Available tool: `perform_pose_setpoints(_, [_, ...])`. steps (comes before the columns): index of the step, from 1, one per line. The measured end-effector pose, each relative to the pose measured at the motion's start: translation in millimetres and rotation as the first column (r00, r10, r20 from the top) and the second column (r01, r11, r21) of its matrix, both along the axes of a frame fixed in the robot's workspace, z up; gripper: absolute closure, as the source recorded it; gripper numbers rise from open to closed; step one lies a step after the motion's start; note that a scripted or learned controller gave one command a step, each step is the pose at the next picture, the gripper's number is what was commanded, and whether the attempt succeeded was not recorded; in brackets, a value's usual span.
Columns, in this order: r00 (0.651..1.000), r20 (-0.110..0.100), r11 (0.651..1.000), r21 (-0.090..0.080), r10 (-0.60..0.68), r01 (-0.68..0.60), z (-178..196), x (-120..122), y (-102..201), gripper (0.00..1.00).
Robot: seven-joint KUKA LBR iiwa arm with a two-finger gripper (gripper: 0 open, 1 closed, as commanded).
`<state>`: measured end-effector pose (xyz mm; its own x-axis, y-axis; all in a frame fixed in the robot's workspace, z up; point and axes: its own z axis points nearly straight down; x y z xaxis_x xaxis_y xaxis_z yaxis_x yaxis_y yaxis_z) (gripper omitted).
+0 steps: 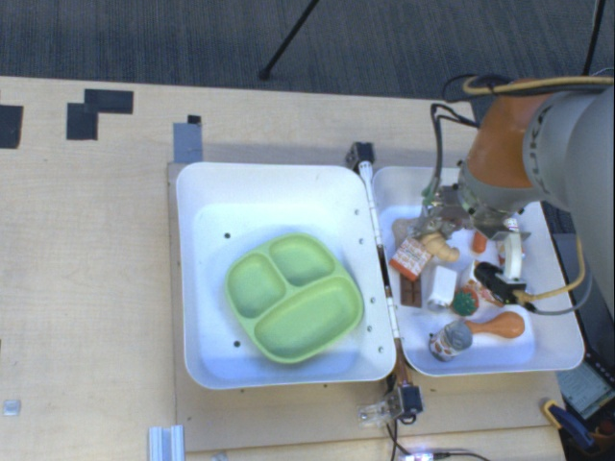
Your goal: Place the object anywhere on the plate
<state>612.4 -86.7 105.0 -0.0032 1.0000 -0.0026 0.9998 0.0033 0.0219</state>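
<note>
A green plate (293, 296) with three compartments lies in the left white bin (207, 219); nothing rests on it. In the right bin (557, 353) there is a heap of small objects: a tan peanut-shaped toy (442, 249), an orange-and-white packet (411, 256), a white cylinder (441, 286), a green ball (466, 303), an orange gourd-shaped toy (500, 326) and a grey-and-white piece (450, 340). My gripper (444, 221) is down in the right bin's far part, right above the tan toy and the packet. The wrist hides how it meets them.
A black cable loops from the wrist over the right bin's right side. A brown bar (410, 292) lies beside the divider between the bins. Black clamps sit at the top and bottom of the divider. The bench stretches bare to the left.
</note>
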Motion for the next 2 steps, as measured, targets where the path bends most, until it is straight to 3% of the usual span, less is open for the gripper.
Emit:
perform_pose_setpoints(1, [1.0,-0.017,1.0,0.003,0.003,-0.003,81,25,48,1.0])
perform_pose_setpoints(2, [1.0,-0.02,1.0,0.003,0.003,-0.003,79,-28,97,1.0])
